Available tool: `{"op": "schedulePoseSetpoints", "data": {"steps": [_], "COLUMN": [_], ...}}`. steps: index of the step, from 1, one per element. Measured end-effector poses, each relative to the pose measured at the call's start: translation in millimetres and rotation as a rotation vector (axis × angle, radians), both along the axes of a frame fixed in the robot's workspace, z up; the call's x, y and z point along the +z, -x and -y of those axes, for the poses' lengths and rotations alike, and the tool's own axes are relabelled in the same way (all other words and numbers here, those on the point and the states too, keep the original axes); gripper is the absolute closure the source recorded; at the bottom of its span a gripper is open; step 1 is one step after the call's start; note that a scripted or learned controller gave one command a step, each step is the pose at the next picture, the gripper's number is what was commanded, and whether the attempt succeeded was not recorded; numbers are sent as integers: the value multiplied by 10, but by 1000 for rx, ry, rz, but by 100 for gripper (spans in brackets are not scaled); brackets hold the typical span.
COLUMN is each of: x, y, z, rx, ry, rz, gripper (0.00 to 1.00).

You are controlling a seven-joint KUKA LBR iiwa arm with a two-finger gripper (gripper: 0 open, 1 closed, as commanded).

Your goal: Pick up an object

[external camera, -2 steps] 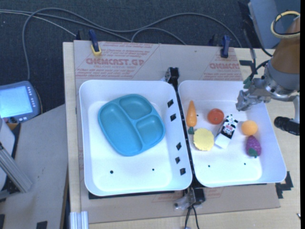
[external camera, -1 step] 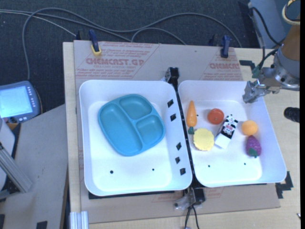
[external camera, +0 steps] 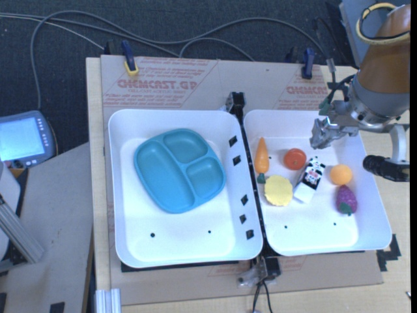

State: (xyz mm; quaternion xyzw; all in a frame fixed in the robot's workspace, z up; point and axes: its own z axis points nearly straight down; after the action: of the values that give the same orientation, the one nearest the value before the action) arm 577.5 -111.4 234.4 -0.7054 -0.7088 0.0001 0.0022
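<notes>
**Gripper above right bin, nothing visibly held**

Gripper (external camera: 324,135) hangs over the upper part of the right bin (external camera: 326,240), arm coming in from the right. Nothing sits between its tips; how far they are spread, cannot tell, the tool is too small and dark against the wrist.

6 candidate objects, all in the right bin. Toy carrot (external camera: 261,155) lies near the left wall, upright in frame. Red tomato-like toy (external camera: 295,158) sits just beside it to the right. Yellow round piece (external camera: 279,190) is below those 2. Small black-and-white carton (external camera: 310,176) lies tilted, touching or nearly touching the yellow piece. Orange ball-like fruit (external camera: 341,174) is right of the carton, purple toy (external camera: 346,199) just below that. Gripper looks closest to the tomato and the carton, slightly above and right of both.

Left bin (external camera: 124,175) holds a blue 3-compartment plate (external camera: 180,169), well apart from the arm.

Risks, judged from layout:
- Objects crowd together; a descent between tomato and carton could nudge both and close on neither.
- Round toys may roll or squirt out of a pinch.
- The tilted carton offers a poor flat face and may slip out.
- Carrot sits near the bin wall, so a finger could hit the wall.
</notes>
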Motion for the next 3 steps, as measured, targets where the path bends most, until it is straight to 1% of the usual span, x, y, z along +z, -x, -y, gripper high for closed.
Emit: {"op": "schedulePoseSetpoints", "data": {"steps": [1,2,3], "x": [-110,-152,-177], "y": [1,121,39], "z": [-494,-1088,-1622], "rx": [1,2,1], "ry": [0,-1,1], "rz": [0,-1,4], "gripper": [100,100,100]}}
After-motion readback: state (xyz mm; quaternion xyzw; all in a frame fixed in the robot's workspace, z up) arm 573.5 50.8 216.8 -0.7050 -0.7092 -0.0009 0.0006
